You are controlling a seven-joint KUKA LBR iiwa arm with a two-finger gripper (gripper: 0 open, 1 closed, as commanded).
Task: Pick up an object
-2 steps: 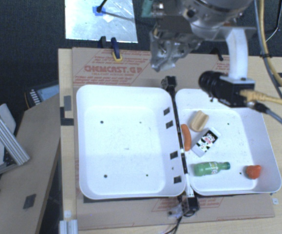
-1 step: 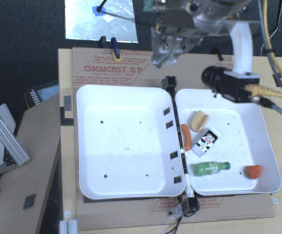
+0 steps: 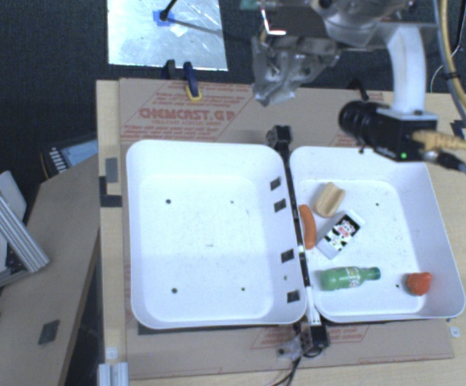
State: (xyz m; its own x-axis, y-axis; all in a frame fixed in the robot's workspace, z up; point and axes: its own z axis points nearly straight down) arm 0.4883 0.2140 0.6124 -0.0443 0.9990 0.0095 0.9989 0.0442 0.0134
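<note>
The pincer (image 3: 277, 75) hangs high behind the bins, its grip state indiscernible, leaving the green bottle (image 3: 348, 277) clear for picking.

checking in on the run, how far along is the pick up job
Nothing looks done yet. The hand is raised above the bench behind the bins, apart from every object. In the right bin lie the tan block, carrot, card box, green bottle and red piece, all untouched. Left: come down, grasp one, lift.
</note>
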